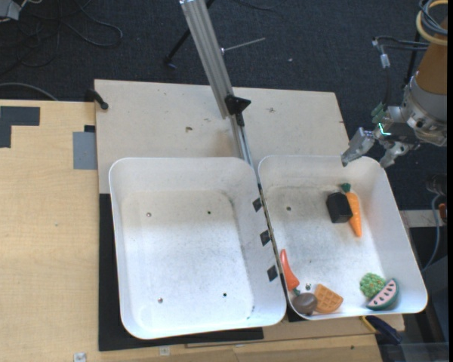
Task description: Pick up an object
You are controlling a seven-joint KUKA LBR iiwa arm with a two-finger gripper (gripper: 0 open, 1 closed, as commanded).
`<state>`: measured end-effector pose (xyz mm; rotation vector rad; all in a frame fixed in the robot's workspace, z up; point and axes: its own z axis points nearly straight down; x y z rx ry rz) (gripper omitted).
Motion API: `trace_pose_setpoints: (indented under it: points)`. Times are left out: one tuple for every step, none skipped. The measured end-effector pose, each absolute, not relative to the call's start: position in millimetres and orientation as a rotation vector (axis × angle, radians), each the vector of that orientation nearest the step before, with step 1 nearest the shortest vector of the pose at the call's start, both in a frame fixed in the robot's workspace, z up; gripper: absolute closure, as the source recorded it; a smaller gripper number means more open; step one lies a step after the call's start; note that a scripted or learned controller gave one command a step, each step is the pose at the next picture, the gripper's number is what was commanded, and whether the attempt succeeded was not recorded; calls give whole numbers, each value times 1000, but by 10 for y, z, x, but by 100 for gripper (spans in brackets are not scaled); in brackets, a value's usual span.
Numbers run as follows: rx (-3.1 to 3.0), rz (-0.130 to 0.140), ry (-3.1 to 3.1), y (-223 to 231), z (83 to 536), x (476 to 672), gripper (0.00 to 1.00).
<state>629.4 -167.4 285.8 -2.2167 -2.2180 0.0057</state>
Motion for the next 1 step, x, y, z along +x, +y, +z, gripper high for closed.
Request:
trace_pose_setpoints:
  points:
    - [-2217,3,-2223,-1672,2884,6301,0]
